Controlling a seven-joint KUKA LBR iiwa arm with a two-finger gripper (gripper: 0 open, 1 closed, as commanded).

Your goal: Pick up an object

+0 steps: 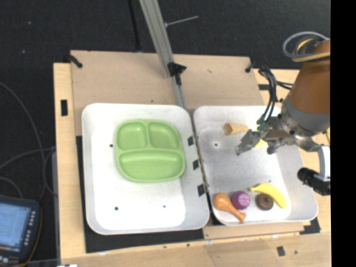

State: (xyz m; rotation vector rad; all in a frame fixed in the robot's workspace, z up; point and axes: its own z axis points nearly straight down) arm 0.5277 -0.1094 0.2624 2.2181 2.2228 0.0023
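Two white bins are seen. In the right bin (289,166), five objects are counted: a cone (234,129), a banana (271,193), a brown doughnut (265,202), a purple ball (241,199) and an orange pear-shaped toy (228,204). One green divided plate (150,151) is placed in the left bin (100,204). The gripper (251,143) is held above the right bin, just beside the cone; it cannot be told how wide it stands.

- I work in a robotics lab.
- My plywood bench (139,77) stands on dark carpet (33,26).
- A slanted aluminium mast (156,26) is mounted on it.
- A handheld control pendant with a lit screen (16,227) rests beside black cables (28,127).
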